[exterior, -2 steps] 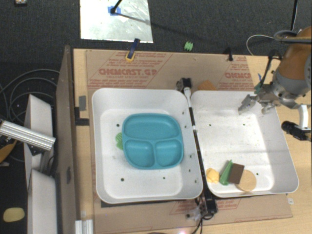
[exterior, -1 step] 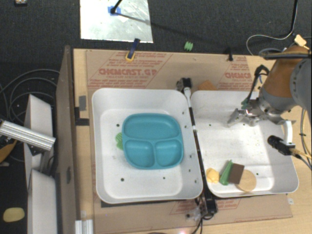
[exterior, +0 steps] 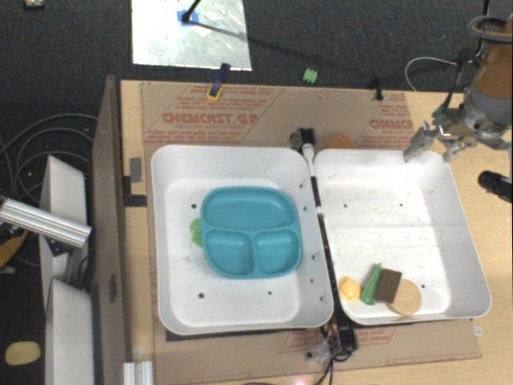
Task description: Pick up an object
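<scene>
Reaching for the cluster looks error-prone — the green stick (exterior: 371, 285), brown block (exterior: 389, 284), tan round piece (exterior: 405, 297) and yellow lump (exterior: 349, 288) touch one another at the near edge of the right white bin (exterior: 449, 215), so fingers may nudge neighbours or close on nothing. Gripper (exterior: 430, 147) hovers at the bin's far right corner, fingers spread wide, nothing between them.

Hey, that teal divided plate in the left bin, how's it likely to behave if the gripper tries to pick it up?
The teal divided plate looks like molded plastic, so probably stiff and light. It is wide and lies flat in the left bin, so a grasp likely needs the rim, and its smooth surface may slip. A push would probably slide it, not tip it.
</scene>
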`<control>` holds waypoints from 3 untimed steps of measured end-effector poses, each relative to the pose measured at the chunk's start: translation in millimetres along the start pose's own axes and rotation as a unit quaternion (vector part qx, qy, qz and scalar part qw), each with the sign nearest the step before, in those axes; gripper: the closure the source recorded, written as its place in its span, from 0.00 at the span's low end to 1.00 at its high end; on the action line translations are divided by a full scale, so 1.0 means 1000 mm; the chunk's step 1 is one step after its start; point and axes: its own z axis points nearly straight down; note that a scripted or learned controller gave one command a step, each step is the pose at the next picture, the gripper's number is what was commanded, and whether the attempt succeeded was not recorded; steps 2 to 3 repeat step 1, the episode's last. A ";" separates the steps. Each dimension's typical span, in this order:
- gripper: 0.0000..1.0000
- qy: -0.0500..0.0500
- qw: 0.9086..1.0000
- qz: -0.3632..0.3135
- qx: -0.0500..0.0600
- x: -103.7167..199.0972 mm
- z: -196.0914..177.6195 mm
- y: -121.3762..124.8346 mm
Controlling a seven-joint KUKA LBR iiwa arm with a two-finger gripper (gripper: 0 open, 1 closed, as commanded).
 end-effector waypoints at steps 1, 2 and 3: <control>0.00 0.004 1.000 0.000 0.010 0.003 0.113 0.003; 0.00 0.004 1.000 0.000 0.010 0.003 0.113 0.003; 0.00 0.004 1.000 0.000 0.010 0.003 0.113 0.003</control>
